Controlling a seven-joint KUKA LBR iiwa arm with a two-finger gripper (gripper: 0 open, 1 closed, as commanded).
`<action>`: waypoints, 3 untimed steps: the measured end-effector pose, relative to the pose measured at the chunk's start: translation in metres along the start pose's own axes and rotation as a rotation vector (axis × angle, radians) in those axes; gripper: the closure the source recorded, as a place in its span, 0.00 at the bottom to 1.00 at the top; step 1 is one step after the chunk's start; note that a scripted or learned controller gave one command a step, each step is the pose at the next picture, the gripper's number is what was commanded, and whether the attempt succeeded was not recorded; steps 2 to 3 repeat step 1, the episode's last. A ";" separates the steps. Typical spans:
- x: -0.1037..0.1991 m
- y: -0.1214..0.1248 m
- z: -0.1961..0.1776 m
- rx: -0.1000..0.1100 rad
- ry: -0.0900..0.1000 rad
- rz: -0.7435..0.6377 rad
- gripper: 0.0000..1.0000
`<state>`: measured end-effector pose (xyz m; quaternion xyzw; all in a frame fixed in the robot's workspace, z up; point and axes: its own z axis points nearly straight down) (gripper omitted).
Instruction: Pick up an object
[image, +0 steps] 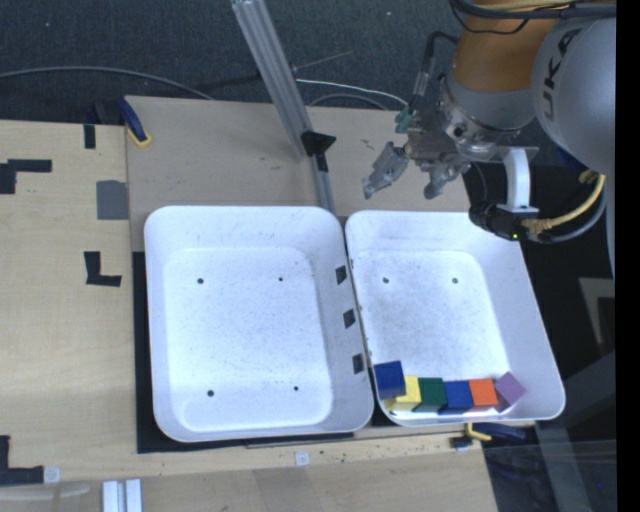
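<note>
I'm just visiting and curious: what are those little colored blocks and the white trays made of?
The colored blocks look like painted wood or foam: matte, solid colors, crisp edges; which one, I cannot tell. The white bins look like molded plastic: smooth, faintly glossy, with rounded corners and dark speckling.

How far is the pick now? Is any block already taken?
Nothing looks done: the coloured blocks all lie along the right bin's near edge. The gripper hangs open above that bin's far rim, holding nothing. Left: reach down, grasp one block, lift it.
</note>
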<state>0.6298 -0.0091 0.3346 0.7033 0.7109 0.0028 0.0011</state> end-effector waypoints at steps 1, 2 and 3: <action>0.049 -0.001 0.046 0.012 -0.002 0.005 0.00; 0.049 -0.001 0.046 0.012 -0.002 0.005 0.00; 0.049 -0.001 0.046 0.012 -0.002 0.005 0.00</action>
